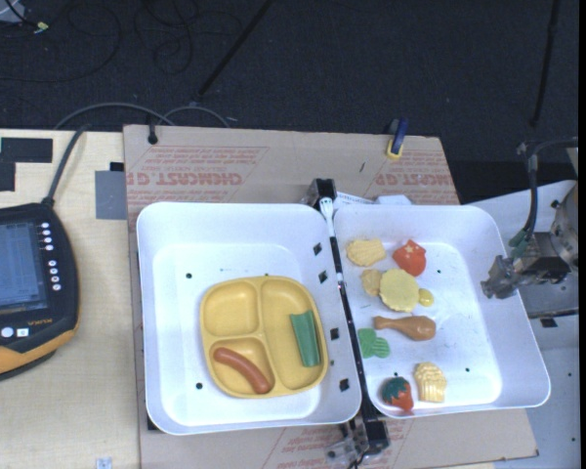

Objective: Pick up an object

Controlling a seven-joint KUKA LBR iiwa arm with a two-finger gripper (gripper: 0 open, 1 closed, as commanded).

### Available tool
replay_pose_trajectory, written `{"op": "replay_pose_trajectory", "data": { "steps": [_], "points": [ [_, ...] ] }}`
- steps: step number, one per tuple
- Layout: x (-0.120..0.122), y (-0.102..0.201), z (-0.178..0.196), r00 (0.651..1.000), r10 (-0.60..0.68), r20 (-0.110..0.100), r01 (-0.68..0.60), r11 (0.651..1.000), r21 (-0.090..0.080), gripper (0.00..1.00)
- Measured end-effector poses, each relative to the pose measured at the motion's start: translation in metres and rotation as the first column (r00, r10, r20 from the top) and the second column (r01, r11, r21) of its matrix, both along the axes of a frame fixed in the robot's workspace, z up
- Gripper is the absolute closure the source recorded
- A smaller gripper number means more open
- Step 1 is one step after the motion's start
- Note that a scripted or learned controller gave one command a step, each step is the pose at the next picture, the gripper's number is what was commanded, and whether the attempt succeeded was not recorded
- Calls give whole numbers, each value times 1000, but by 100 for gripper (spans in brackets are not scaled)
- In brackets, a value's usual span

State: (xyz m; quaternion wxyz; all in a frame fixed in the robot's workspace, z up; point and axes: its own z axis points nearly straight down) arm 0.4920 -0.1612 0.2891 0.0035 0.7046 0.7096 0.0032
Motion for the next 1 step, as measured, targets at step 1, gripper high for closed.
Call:
{"op": "replay_pose_trajectory", "data": {
  "steps": [1],
  "points": [
    [9,65,5,1000,0,-10,0,1000,3,100]
  ]
}}
